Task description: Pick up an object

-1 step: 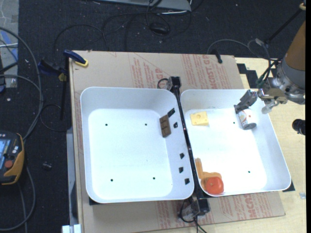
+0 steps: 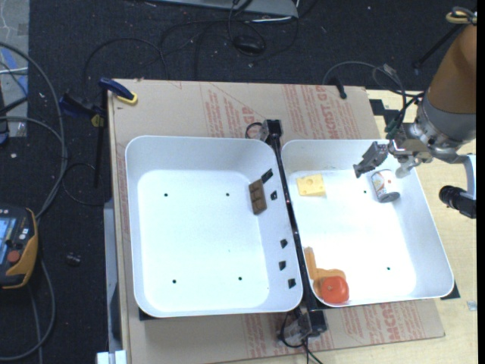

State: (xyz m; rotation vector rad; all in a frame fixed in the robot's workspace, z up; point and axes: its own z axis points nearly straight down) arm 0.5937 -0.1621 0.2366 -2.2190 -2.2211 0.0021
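Broadly, a cardboard-covered bench on a dark floor strewn with black cables, bearing two shallow white plastic bins side by side. Left bin holding one thing, a small brown chocolate-like bar, lying against the right wall toward the far end. Right bin holding three things, well apart from one another. Reaching in from the right at the far side, the grey arm with its orange band, wrist over the far right corner of the right bin. Two-finger gripper hanging over the far right part of that bin, fingers spread apart, nothing between them; one dark finger stretched out to the left, the other on the right above the can.

Just beside and below the gripper, a small white cylindrical can with a red label, lying on its side on the bin floor, near the right wall; touching the fingertips or not, hard to tell. To its left, near the far left corner of the right bin, a flat yellow cheese-like wedge. At the near left corner of the same bin, a round red tomato-like toy, touching an orange piece that lies just beyond it against the left wall.

On the bench's far left corner, a blue and yellow clamp.
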